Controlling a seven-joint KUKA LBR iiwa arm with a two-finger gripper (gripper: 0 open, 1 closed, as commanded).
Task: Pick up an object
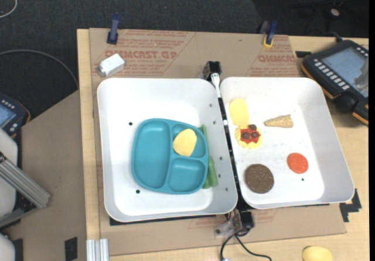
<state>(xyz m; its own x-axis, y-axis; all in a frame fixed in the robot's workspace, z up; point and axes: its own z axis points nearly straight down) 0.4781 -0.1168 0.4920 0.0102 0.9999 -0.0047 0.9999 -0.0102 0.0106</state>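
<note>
The orange round toy (297, 162) in the right bin (328, 137) looks small, light and hard. It sits alone, so its sides are easy to pinch. The hand's state cannot be told.

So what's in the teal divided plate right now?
A yellow piece lies in the teal plate, in its upper right compartment. Whatever is beneath it is covered.

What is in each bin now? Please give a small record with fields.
left bin: blue divided tray, green item beside its right edge
on tray: yellow piece, upper right compartment
right bin: pale yellow piece, yellow disc with red topping, tan wedge, orange round piece, brown round patty
</note>
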